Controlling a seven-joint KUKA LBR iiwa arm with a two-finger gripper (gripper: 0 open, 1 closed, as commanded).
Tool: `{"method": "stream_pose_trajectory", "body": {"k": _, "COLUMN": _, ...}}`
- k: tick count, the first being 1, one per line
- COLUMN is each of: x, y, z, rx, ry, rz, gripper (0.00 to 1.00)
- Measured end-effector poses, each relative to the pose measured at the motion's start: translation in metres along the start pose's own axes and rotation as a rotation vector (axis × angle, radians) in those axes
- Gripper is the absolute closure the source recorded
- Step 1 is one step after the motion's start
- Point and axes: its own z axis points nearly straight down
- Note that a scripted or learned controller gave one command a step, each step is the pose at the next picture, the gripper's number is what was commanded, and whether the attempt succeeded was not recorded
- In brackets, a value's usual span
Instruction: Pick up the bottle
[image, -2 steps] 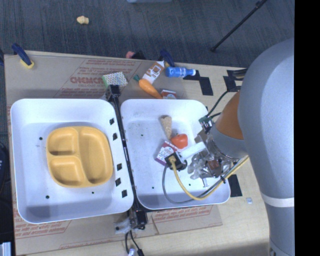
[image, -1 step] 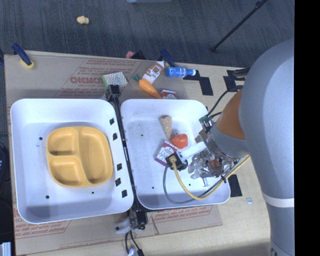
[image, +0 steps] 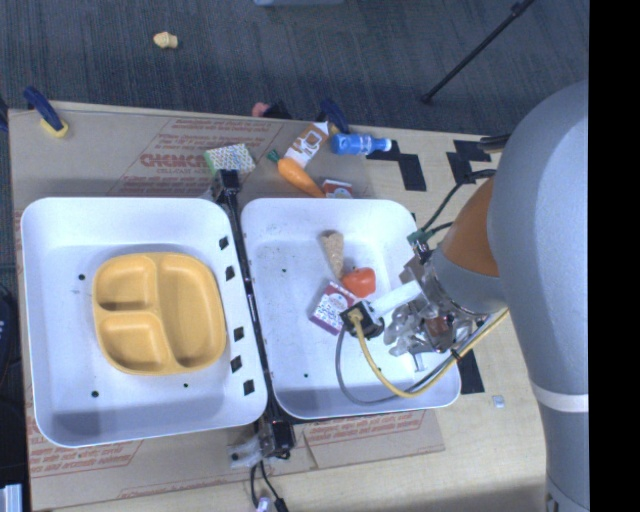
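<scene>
Grey arm (image: 540, 240) reaches into the right bin (image: 290, 390); whether its jaws (image: 415, 335) are apart or together cannot be told. Just left of them lie a purple packet (image: 328, 310) and red item (image: 359, 282). The blue bottle (image: 358, 145) lies well beyond, on the tabletop (image: 130, 140).

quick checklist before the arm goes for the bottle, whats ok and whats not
1. Bottle located: ok, it lies on the bench beyond the right bin.
2. Bottle inside a bin: not ok.
3. Gripper near the bottle: not ok, it sits low in the right bin.
4. Space around the bottle: not ok, a carton and a carrot lie beside it.
5. Finger state: cannot tell.
</scene>
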Motion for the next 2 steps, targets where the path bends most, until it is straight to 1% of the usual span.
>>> {"method": "stream_pose_trajectory", "body": {"k": 1, "x": 0.007, "y": -0.034, "z": 0.017, "rx": 0.002, "ry": -0.001, "rz": -0.002, "gripper": 1.00}}
{"method": "stream_pose_trajectory", "body": {"k": 2, "x": 0.011, "y": -0.049, "z": -0.012, "rx": -0.002, "ry": 0.000, "rz": -0.404, "gripper": 1.00}}
